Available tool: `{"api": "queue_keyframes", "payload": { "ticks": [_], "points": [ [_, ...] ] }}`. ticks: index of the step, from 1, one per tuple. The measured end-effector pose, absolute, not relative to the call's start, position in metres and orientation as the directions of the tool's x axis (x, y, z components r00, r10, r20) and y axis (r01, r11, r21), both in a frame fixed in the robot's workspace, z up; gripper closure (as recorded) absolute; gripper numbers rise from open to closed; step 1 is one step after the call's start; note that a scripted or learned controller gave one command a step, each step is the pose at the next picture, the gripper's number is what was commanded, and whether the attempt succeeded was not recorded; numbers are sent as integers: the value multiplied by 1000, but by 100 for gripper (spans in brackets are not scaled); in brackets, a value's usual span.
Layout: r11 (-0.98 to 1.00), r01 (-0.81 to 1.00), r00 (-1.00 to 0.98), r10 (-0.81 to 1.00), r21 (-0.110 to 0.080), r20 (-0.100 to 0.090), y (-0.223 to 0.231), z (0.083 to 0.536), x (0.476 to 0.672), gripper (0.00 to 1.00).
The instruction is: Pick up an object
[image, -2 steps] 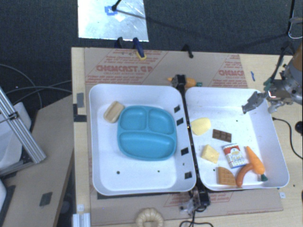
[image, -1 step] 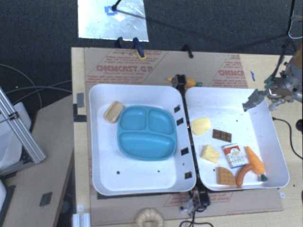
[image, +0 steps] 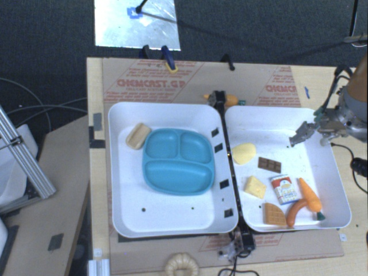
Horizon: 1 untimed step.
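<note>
The right bin [image: 330, 171] holds several toy foods: a pale yellow lump [image: 243, 153], a brown chocolate bar [image: 269, 165], a yellow cheese wedge [image: 255, 186], a small red and white box [image: 283, 189], an orange carrot [image: 310, 196], a sausage [image: 294, 210] and a waffle piece [image: 275, 214]. My gripper [image: 311, 139] hangs over the upper right part of this bin, above bare floor, up and to the right of the chocolate bar. Its fingers stand apart with nothing between them.
The left bin [image: 123, 154] holds a blue divided plate [image: 177, 160] and a tan bread piece [image: 138, 135] at its upper left. A black divider [image: 225, 154] joins the bins. A yellow item [image: 230, 100] lies behind them, and a beige ring [image: 183, 264] in front.
</note>
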<state>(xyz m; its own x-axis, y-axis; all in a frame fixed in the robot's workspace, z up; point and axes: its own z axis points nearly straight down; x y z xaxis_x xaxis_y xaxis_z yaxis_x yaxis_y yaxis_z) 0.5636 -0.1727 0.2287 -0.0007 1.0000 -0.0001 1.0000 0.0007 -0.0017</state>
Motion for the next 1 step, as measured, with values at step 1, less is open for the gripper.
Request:
{"api": "queue_keyframes", "payload": {
  "ticks": [1],
  "points": [
    [2, 1000, -2, 1000, 0, 0, -169, 174, 573, 0]
  ]
}}
